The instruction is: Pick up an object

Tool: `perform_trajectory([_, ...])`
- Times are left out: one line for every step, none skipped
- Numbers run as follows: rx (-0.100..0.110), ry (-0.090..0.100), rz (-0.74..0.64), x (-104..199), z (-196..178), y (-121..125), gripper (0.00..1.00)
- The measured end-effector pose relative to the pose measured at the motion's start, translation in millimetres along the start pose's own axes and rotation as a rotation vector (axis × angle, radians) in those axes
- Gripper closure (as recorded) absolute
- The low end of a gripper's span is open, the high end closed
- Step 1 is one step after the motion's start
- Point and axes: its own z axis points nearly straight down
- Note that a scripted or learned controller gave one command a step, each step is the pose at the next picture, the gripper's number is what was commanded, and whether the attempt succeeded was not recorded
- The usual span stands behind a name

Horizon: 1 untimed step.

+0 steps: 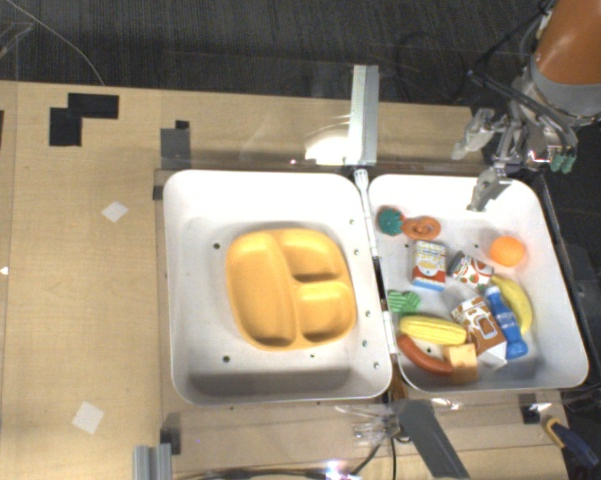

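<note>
Poised with fingers apart and nothing between them, the end effector risks pinching air, the orange ball just below likely to roll off.

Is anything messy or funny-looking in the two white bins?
Nothing looks broken or spilled. The right bin is a jumble: the banana, blue bottle, hot dog and small cartons lie tipped against each other. In the left bin, the yellow tray sits slightly crooked.
</note>
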Motion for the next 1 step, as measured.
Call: perform_trajectory([0.000, 0.009, 0.244, 32.1, 133.7, -19.5, 0.00])
